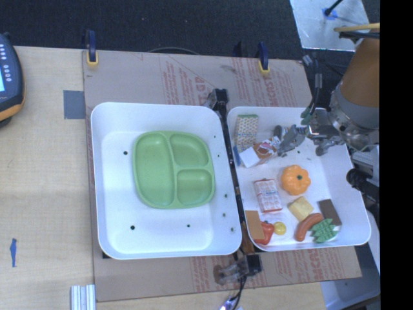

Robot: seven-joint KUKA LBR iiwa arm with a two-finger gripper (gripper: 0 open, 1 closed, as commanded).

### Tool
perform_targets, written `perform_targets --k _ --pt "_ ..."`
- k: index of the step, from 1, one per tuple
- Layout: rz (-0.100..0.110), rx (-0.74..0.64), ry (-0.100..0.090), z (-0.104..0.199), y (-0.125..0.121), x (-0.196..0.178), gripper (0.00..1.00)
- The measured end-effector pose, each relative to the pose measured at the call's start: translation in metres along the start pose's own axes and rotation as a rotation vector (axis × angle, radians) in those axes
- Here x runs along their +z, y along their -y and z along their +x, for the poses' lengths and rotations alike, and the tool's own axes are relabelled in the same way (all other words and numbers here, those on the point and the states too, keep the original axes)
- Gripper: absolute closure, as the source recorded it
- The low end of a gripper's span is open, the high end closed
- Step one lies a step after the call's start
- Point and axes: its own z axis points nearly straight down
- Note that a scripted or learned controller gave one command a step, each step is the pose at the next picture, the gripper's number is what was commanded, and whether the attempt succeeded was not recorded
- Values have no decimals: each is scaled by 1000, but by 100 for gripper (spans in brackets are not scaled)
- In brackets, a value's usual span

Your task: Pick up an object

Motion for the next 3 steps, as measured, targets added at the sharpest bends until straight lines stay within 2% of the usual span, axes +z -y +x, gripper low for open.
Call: perform_targets --k 1,2,3 --pt "7 3 2 -51 -18 87 0" --pt "0 3 -1 -61 7 162 0" --pt "-1 -2 2 -62 6 148 100"
